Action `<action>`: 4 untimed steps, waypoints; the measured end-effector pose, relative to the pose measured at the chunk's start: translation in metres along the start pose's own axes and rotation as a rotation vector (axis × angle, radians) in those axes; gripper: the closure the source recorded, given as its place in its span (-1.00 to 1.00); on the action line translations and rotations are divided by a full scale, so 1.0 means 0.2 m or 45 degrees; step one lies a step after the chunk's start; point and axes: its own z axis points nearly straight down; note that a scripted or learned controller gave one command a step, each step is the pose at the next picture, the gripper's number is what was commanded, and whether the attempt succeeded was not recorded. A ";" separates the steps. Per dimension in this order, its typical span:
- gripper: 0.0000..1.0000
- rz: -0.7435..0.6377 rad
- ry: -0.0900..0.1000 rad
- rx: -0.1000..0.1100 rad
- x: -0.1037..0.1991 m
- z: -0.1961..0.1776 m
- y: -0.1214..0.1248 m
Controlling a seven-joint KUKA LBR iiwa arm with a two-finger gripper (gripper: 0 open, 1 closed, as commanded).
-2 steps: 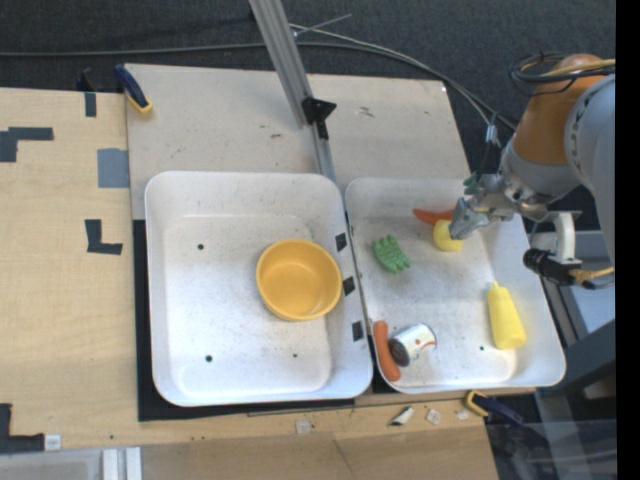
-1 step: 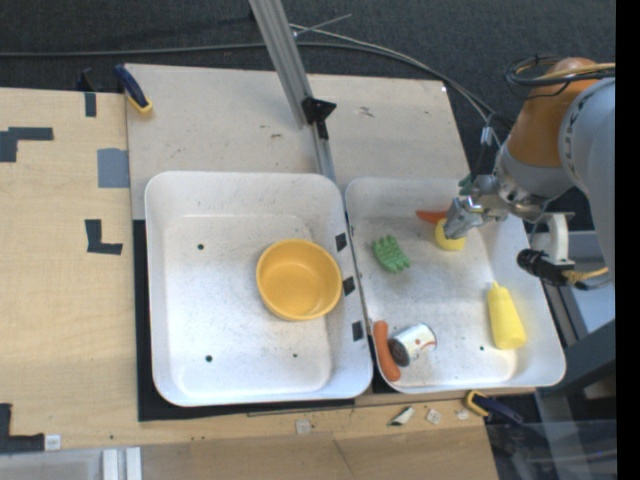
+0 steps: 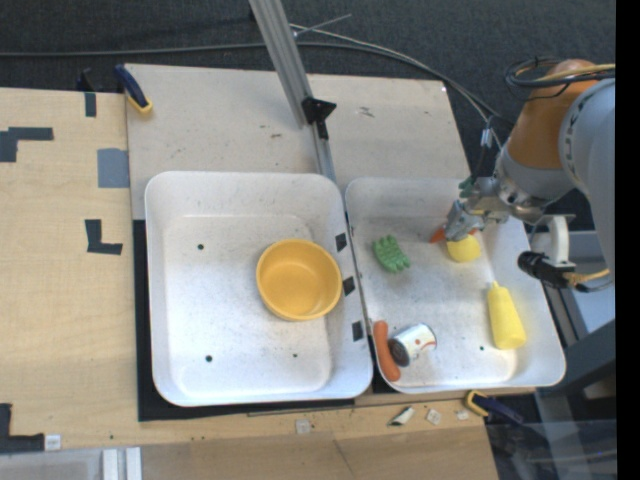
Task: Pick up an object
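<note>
My gripper (image 3: 462, 224) is low over the back of the right bin (image 3: 530, 373), directly above a small round yellow object (image 3: 465, 251) and touching or nearly touching its top. A small red-orange piece (image 3: 438, 236) pokes out just left of the gripper. A green ridged object (image 3: 391, 254) lies to the left of that. A long yellow object (image 3: 505, 316) lies at the bin's right side. Near the front left corner sit an orange carrot-like stick (image 3: 385, 352) and a small white and dark can-like object (image 3: 412, 342).
The left bin (image 3: 180, 368) holds a yellow bowl (image 3: 297, 279) right of its middle. A grey metal pole (image 3: 285, 48) slants up from the back between the bins. A black bracket with cables (image 3: 548, 263) hangs off the arm by the right bin's right rim.
</note>
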 end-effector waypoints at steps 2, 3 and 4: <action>1.00 0.002 -0.003 -0.008 -0.02 -0.44 0.03; 1.00 0.001 -0.002 -0.007 -0.01 -0.65 0.04; 1.00 -0.002 0.000 -0.001 0.26 -0.68 0.06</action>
